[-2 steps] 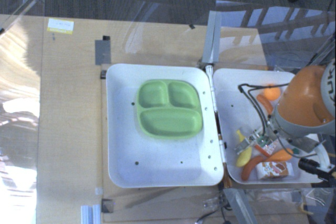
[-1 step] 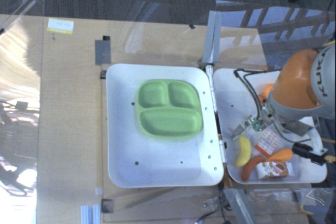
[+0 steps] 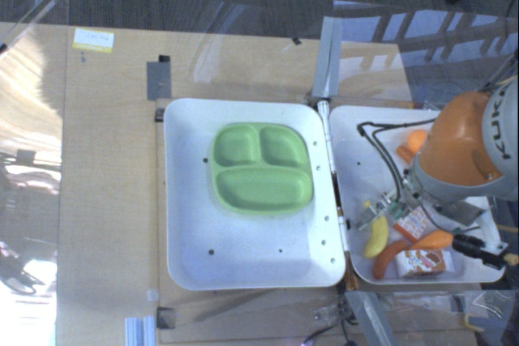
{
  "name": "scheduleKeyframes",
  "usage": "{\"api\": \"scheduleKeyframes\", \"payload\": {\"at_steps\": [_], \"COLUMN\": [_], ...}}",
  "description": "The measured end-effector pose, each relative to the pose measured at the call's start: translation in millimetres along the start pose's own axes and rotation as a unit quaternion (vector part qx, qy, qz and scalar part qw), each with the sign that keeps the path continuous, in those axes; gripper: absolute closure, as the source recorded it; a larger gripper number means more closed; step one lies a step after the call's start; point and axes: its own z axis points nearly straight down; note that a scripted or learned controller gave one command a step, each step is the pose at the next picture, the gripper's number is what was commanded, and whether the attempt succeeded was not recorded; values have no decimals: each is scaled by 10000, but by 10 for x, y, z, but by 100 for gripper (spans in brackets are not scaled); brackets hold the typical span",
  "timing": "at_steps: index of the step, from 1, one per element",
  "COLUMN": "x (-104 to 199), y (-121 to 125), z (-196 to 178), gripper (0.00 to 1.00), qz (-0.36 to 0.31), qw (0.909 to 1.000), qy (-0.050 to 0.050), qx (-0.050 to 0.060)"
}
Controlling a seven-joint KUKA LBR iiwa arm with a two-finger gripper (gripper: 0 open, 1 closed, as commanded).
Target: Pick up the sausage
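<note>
A wooden worktop (image 3: pixel 105 198) holds two shallow white bins side by side, seen from above at a slant. The left bin (image 3: pixel 243 255) contains a green divided plate (image 3: pixel 261 168). The right bin (image 3: pixel 357 134) holds a cluster of toy food near its front edge: the sausage (image 3: pixel 388 258), reddish-brown and curved, lies touching a yellow banana (image 3: pixel 377 237) on its left and a small printed carton (image 3: pixel 422 262) on its right, with an orange carrot (image 3: pixel 436 239) just behind. The grey and orange arm (image 3: pixel 462 146) reaches in from the right and hangs over this bin. The tool (image 3: pixel 392 205) sits low above the clutter, just behind the banana; whether it is released or clenched cannot be told. To grasp well, it likely needs to shift toward the bin's front, centre over the sausage, and straddle its narrow width, avoiding the neighbouring banana and carton.
</note>
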Motion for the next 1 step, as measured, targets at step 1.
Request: {"api": "scheduleKeyframes", "payload": {"at_steps": [1], "x": [-255], "y": [555], "z": [20], "gripper": [0], "qz": [-196], "qw": [9998], "qy": [22], "qx": [9]}}
